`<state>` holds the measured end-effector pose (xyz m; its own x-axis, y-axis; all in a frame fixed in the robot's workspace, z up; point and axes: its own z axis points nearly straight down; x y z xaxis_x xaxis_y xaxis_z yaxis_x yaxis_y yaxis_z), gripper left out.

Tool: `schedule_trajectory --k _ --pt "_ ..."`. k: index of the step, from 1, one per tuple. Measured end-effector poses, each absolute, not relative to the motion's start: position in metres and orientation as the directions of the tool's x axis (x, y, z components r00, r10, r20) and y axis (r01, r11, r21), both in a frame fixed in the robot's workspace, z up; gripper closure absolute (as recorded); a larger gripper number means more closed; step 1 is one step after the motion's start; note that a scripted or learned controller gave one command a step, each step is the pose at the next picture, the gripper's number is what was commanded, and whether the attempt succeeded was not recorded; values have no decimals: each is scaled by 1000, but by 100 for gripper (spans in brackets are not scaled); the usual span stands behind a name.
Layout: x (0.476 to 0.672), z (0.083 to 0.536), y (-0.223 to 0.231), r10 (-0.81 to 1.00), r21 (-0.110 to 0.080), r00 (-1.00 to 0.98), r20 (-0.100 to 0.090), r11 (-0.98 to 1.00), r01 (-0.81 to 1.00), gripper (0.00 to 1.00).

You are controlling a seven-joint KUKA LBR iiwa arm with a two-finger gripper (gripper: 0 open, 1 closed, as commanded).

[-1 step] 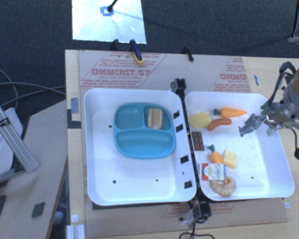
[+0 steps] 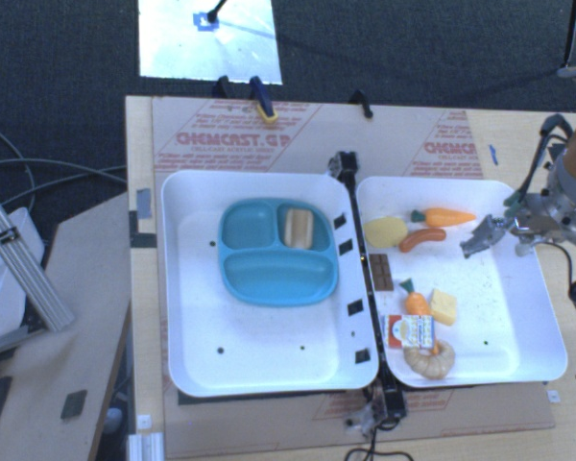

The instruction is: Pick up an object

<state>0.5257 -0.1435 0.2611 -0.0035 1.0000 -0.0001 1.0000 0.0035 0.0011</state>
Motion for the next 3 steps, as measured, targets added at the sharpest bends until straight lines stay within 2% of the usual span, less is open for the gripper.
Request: schedule_trajectory --k 1,2,3 --pt "526 200 -149 1000 -2 -1 0 1 1000 0" --pt "524 158 -148 1000 -3 -1 1 1 1000 0" --pt "515 106 -143 1000 -3 -1 1 1 1000 0"
